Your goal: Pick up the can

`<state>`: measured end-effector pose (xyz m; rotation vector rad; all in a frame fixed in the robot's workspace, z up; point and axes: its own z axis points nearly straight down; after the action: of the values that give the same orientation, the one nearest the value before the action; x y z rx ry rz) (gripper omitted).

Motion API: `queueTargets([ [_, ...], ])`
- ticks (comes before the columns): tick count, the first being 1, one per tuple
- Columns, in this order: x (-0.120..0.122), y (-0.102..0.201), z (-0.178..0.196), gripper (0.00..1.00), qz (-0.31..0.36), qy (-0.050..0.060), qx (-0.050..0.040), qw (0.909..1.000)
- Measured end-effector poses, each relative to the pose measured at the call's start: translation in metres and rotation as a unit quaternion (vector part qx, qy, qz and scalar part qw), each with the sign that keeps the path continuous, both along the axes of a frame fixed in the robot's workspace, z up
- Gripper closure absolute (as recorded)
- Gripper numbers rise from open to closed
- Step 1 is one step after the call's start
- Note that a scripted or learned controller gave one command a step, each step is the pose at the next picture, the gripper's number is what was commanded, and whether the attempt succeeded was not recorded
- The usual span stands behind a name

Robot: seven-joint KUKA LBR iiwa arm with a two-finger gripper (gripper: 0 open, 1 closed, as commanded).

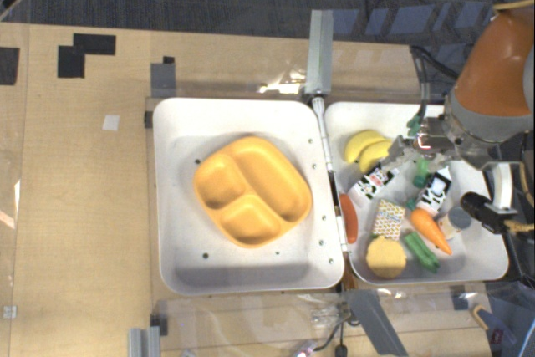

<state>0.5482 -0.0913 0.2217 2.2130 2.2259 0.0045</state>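
In the right bin (pixel 497 267), a small black-and-white can (pixel 433 191) lies right of centre, beside a carrot (pixel 431 231). A second black-and-white printed item (pixel 374 181) lies tilted just below the bananas (pixel 368 148). My gripper (pixel 423 148) hangs over the upper middle of the right bin, above and slightly left of the can, with a small green piece (pixel 420 175) under it. Nothing can be seen held in it.
The right bin also holds a patterned box (pixel 387 219), a yellow round item (pixel 386 257), a green vegetable (pixel 421 252) and a red item (pixel 349 218) by the left wall. A yellow divided plate (pixel 251 190) sits in the left bin (pixel 175 263).
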Motion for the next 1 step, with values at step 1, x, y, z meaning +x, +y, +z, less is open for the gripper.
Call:
queueTargets([
  [1, 0.0020, 0.0009, 0.0116, 1.00, 0.002, -0.003, -0.0001, 1.0000],
])
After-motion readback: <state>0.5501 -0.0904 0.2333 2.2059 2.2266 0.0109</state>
